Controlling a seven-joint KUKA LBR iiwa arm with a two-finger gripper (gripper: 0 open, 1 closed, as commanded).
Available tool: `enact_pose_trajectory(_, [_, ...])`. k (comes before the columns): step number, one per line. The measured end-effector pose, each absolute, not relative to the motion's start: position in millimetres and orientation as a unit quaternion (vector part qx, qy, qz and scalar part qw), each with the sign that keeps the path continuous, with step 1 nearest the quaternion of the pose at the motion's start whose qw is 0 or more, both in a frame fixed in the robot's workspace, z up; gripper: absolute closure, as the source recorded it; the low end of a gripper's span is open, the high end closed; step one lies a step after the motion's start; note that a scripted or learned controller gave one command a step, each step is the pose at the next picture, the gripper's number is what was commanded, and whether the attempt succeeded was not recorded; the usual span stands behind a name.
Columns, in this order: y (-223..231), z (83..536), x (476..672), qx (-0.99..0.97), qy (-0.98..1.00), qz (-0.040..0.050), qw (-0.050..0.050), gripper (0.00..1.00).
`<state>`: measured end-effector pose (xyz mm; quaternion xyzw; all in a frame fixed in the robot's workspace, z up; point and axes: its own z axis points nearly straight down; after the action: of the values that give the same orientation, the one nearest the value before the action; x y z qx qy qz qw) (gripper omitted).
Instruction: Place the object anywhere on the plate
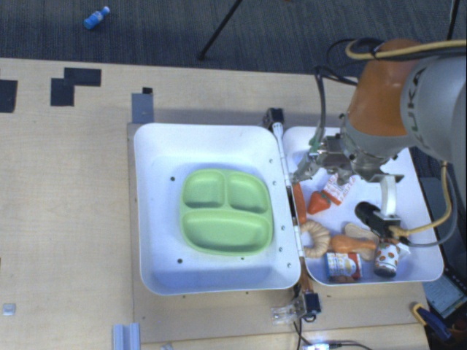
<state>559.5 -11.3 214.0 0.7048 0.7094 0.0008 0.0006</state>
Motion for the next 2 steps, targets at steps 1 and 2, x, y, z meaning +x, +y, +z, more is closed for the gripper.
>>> enact_pose_trajectory(1, [-11.3,214.0,559.5,0.705,0.709,0.0008,0.001,0.00])
enact_pose_trajectory(2, [-11.3,214.0,559.5,0.705,0.709,0.0008,0.001,0.00])
